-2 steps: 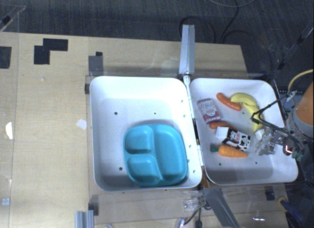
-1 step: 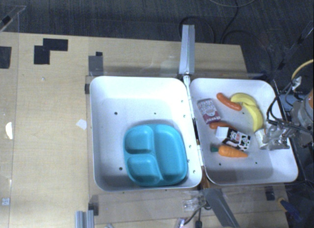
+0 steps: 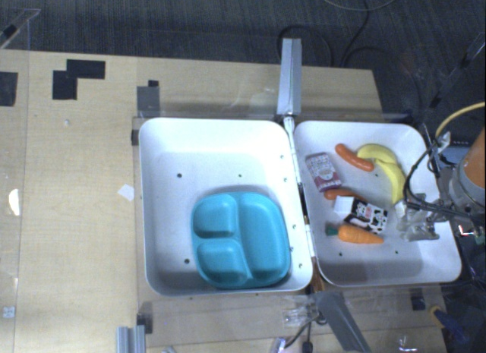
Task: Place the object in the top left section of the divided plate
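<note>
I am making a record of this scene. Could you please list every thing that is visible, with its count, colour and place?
divided plate: 1, light blue, three sections, in the left bin, toward its near side
left bin: 1, white, shallow, on the bench
right bin: 1, white, shallow, beside the left bin
banana: 1, yellow, far part of the right bin
sausage: 1, orange-red, beside the banana, on its left
carrot: 1, orange with a green end, near middle of the right bin
small packet: 1, white and red, left side of the right bin
small box: 1, white with black print, just above the carrot
bench: 1, pale wood
gripper: 1, grey metal, over the right edge of the right bin
</note>
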`<state>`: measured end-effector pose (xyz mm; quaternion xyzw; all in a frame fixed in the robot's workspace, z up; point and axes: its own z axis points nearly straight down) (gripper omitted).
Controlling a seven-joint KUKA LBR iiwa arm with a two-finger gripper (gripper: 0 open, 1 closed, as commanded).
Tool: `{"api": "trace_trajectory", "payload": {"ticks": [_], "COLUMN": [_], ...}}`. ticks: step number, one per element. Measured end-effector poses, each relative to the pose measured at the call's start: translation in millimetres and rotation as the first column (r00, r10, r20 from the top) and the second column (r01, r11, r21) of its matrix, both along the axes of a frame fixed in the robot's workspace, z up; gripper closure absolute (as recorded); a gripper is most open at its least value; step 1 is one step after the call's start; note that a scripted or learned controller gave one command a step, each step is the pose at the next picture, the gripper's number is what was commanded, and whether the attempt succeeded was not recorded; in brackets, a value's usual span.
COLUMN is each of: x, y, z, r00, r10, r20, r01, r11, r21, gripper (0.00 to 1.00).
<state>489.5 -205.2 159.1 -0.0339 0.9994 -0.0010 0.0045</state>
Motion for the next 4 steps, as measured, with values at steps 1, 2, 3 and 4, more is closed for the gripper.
{"api": "trace_trajectory", "payload": {"ticks": [1,2,3,4], "x": [26.9,8.2,24.7,15.5], "y": [66.9,82.7,47.4,58.8], "z": [44.4,4.9,4.5,-47.0], "r00": [1.000,0.997,0.993,0.990], "r10": [-0.024,0.077,0.120,0.142], "r20": [0.002,0.000,0.001,0.003], "r01": [0.024,-0.077,-0.120,-0.142], "r11": [1.000,0.997,0.993,0.990], "r21": [0.001,0.000,-0.001,-0.002], "gripper": [1.00,1.00,1.00,1.00]}}
